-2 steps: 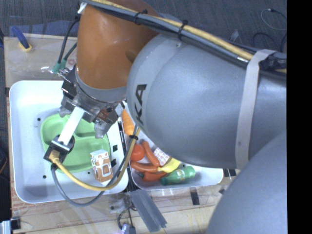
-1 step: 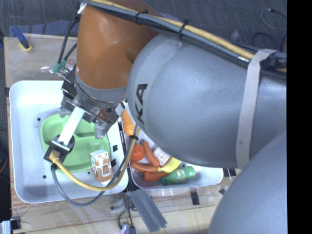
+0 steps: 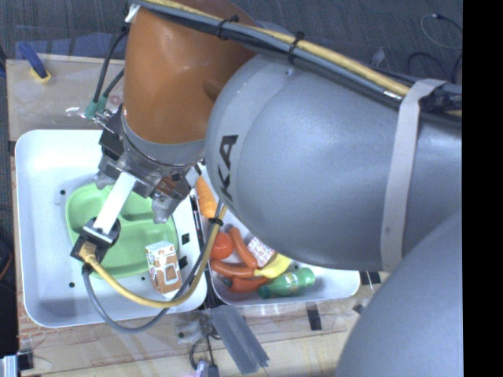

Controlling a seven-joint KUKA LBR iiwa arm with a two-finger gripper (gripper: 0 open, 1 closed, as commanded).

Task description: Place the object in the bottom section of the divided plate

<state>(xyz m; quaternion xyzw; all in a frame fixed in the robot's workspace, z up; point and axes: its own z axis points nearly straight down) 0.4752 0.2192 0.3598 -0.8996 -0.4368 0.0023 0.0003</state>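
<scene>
From my station the arm [image 3: 314, 148] takes up most of the upper right of the frame. Its grey shell slopes down from the right, and the orange band [image 3: 169, 61] bulges at the top centre. The wrist points down and to the left, so the gripper [image 3: 159, 204] hangs over the left bin [image 3: 31, 210], above the upper right part of the green divided plate [image 3: 86, 206]. The wrist housing hides the end of the tool, and I cannot tell whether the gripper is released or clenched. I see nothing held in it.

The plate lies in the middle of the left bin, tilted towards the lower right of the frame. A small carton [image 3: 163, 268], white with orange-brown print, stands upright at the plate's lower right edge, below the gripper and apart from it. I cannot tell which section it sits in, as the cable and the wrist cover the dividers there.

The right bin [image 3: 338, 285] shows below the arm's shell. In it I see:
- a carrot [image 3: 206, 199] against the left wall
- a tomato [image 3: 222, 246]
- two sausages [image 3: 240, 256]
- a banana [image 3: 277, 267]
- a green bottle [image 3: 287, 283] lying on its side at the lower edge
</scene>
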